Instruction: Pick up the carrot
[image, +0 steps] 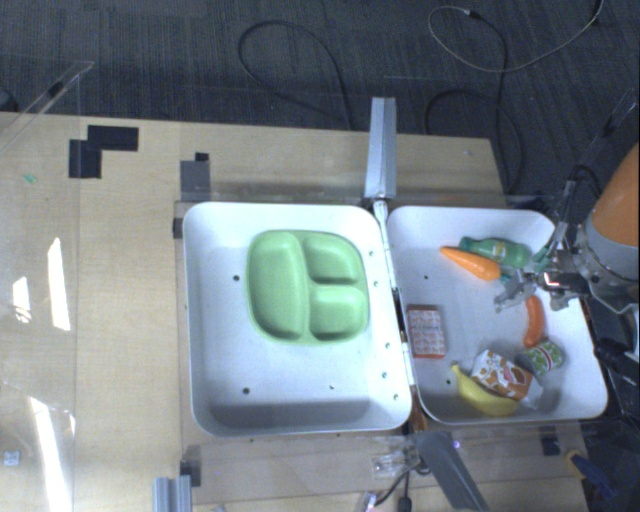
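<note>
1. Carrot is the task's thing; it lies in the right bin, up in the far half, orange, tapering toward the left, on the bin floor and not between any fingers.
2. Nearest the camera in that bin, a yellow banana curves along the front, with a red-and-white packet resting against it.
3. Just beside the packet, to the right, sits a small green can.
4. A little farther in, a small red printed card lies flat near the divider between the bins.
5. A short reddish-orange sausage-shaped item stands lengthwise above the can, just under the gripper.
6. The gripper hangs over the right side of the bin, near the carrot's thick end but apart from it; whether it is apart or together I cannot tell.
7. A green bottle lies just behind the carrot, touching or nearly touching it.
8. The left bin holds a green divided tray, set toward its far half.
</note>
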